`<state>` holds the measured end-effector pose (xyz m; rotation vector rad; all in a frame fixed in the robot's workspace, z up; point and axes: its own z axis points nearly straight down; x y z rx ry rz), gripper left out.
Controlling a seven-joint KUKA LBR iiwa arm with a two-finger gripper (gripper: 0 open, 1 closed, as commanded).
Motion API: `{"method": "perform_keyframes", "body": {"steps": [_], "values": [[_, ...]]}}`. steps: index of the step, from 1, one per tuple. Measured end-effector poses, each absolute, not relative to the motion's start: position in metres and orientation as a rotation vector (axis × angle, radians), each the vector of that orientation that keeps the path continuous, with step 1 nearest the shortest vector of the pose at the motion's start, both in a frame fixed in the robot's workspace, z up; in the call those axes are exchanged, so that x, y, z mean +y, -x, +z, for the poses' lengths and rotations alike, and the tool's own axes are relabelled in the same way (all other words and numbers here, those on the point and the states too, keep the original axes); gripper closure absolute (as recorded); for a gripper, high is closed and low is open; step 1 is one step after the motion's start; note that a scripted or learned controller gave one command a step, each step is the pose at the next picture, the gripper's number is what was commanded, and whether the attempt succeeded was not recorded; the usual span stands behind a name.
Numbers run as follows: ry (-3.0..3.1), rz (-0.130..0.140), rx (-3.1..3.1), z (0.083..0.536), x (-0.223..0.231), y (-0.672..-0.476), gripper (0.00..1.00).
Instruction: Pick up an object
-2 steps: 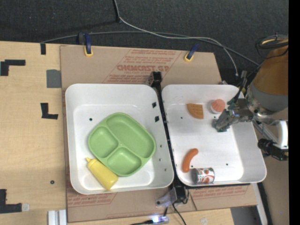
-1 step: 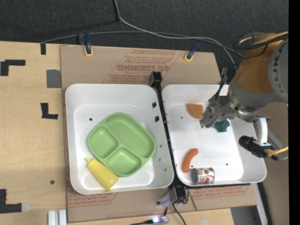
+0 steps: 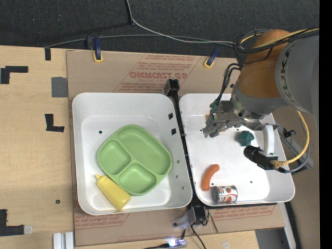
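Left bin (image 3: 83,139) held a green plate (image 3: 135,160), three compartments, lying flat mid-bin. A yellow bottle (image 3: 111,192) lay on its side at the near-left corner, touching the plate's near edge. Plate: stiff plastic, light, but wide and flat, so a poor pick; only the rim would give a hold. Bottle: likely soft squeezable plastic, light, rounded; best taken across the middle of the body, though it could roll.

Right bin (image 3: 228,154) held three small things. An orange sausage (image 3: 209,176) lay near the near-left part, slightly curved, apart from the walls. Probably a toy, light, maybe rubbery; grip across its narrow middle. Just right of it and nearer, a small can (image 3: 224,194) lay on its side against the near wall, red-and-white label. Stiff, smooth, likely to roll or slip; being close to the wall leaves little room on that side. A teal lump (image 3: 244,137) sat further back, right of centre, partly under the arm; shape unclear, looked soft.

The gripper (image 3: 211,128) hung over the far-left part of the right bin, above bare floor, well apart from the sausage and can. Jaws looked dark and tangled with cables; could not tell how far open, nothing seen between them.

Sausage judged the easiest target: isolated, narrow.
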<state>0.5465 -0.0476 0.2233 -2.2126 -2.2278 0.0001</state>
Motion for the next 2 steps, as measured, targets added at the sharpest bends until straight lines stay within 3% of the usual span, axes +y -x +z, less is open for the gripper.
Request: {"method": "perform_keyframes", "body": {"steps": [2], "values": [[2.212, -0.002, -2.229, 0.227, 0.048, -0.589, 1.00]]}}
